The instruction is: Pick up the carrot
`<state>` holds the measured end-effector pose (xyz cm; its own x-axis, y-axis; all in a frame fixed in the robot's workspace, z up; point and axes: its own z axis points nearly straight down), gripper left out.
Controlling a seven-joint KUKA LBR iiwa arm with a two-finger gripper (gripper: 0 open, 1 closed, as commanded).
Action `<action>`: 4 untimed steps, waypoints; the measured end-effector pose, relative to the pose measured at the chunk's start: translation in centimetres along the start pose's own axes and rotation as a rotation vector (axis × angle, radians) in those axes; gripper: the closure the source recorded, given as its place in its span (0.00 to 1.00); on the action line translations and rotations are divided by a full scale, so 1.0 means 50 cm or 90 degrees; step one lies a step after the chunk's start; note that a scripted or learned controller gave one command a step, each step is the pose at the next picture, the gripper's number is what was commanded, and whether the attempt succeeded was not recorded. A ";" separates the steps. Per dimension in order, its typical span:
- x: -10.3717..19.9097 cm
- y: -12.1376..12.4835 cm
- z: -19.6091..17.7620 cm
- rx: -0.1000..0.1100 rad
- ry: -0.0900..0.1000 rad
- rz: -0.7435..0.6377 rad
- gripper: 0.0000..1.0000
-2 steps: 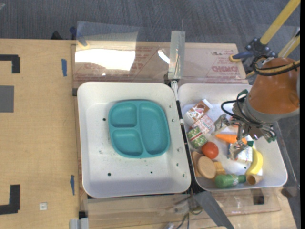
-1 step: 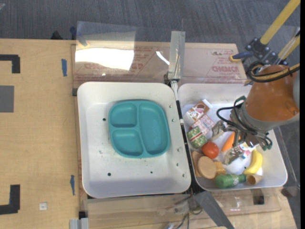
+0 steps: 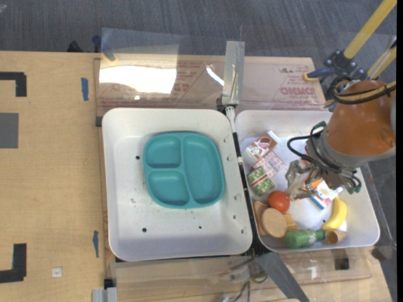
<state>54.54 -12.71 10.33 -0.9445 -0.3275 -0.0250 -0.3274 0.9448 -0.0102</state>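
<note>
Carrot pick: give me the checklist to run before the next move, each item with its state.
1. Carrot located: cannot tell; only an orange sliver shows under the pincer.
2. Pincer over the right bin: ok.
3. Carrot between the fingers: cannot tell.
4. Crowding: not ok; tomato, banana and cartons lie close.
5. Left bin's teal plate out of the way: ok.

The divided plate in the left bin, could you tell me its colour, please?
Teal all over, the divided plate shows best in the camera view.
</note>
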 end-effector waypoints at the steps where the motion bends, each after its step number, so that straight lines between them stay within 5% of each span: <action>1: 0.002 -0.106 -0.130 -0.002 0.009 0.010 1.00; 2: 0.092 -0.037 0.019 -0.002 0.014 0.314 1.00; 3: 0.043 -0.191 -0.171 0.002 0.010 0.467 1.00; 4: 0.039 -0.191 -0.191 0.004 0.006 0.465 1.00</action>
<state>55.54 -22.37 19.92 -0.9219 0.3869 -0.0189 0.3870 0.9221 0.0003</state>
